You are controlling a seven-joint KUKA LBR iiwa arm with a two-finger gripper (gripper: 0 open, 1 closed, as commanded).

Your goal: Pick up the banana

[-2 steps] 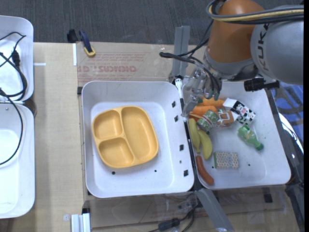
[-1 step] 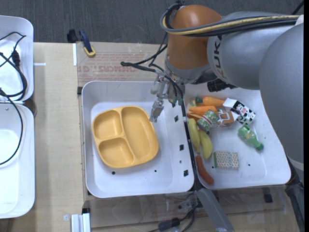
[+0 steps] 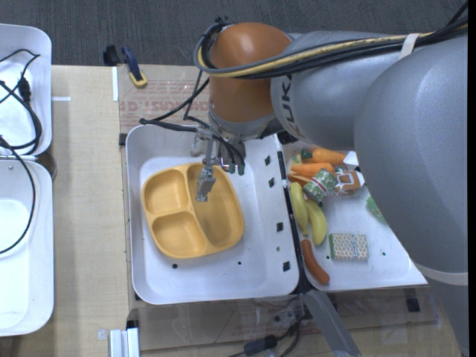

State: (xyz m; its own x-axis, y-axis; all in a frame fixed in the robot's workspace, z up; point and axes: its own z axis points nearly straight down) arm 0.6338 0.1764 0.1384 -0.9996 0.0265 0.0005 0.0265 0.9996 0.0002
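The banana (image 3: 309, 214), yellow with a greenish stem end, lies lengthwise along the left side of the right bin (image 3: 387, 270), close to the divider between the bins. My gripper (image 3: 204, 184) hangs over the left bin (image 3: 256, 274), above the upper edge of a yellow divided plate (image 3: 192, 213). It is well to the left of the banana, across the divider. Nothing is visibly held in it. The orange wrist band and grey arm cover the back of both bins.
The right bin also holds orange carrots (image 3: 318, 158), a green and red packet (image 3: 333, 183), a reddish sausage (image 3: 314, 262), a speckled square block (image 3: 348, 246) and a green piece (image 3: 374, 208). A blue and yellow clamp (image 3: 132, 67) lies on the bench behind.
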